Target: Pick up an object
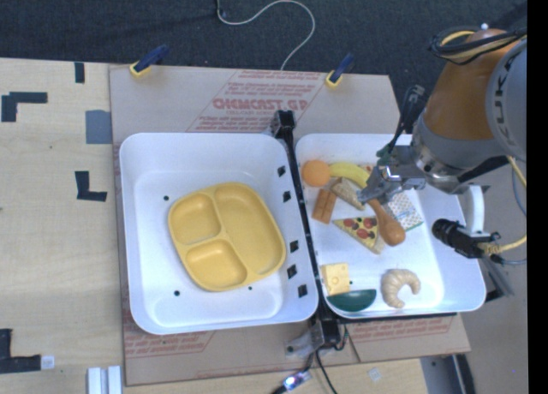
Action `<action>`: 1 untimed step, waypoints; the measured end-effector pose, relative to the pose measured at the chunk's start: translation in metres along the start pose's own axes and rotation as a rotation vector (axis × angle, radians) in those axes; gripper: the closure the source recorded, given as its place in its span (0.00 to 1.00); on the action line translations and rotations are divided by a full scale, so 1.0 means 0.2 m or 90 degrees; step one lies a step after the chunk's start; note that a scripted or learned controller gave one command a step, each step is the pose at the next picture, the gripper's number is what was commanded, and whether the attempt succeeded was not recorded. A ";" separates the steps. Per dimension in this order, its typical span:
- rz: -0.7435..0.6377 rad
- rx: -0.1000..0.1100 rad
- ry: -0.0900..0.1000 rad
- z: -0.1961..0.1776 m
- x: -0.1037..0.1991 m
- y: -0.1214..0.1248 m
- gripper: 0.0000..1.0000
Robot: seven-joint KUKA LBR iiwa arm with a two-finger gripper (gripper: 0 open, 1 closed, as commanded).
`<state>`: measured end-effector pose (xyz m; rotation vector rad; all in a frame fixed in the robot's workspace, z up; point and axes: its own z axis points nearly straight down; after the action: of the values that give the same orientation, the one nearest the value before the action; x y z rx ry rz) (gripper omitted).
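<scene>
My gripper (378, 187) hangs low over the upper middle of the right bin (454, 277), on the grey and orange arm coming from the right. It sits just above a cluster of toy food: a yellow banana (349, 171), an orange ball (314, 172), a brown bread stick (324, 205), a sausage (390, 226) and a pizza slice (360, 229). A speckled white packet (407, 211) lies under the wrist. Whether the gripper touches any of them cannot be told from this view.
The near part of the right bin holds a cheese wedge (336, 278), a dark green piece (353, 300) and a croissant (400, 285). A yellow divided plate (225, 235) lies in the left bin (145, 212). A black divider (295, 204) separates the bins.
</scene>
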<state>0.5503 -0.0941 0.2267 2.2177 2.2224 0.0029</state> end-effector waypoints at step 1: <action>-0.002 0.003 0.000 0.06 0.28 0.05 1.00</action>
<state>0.5598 -0.0378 0.2155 2.2164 2.2296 -0.0023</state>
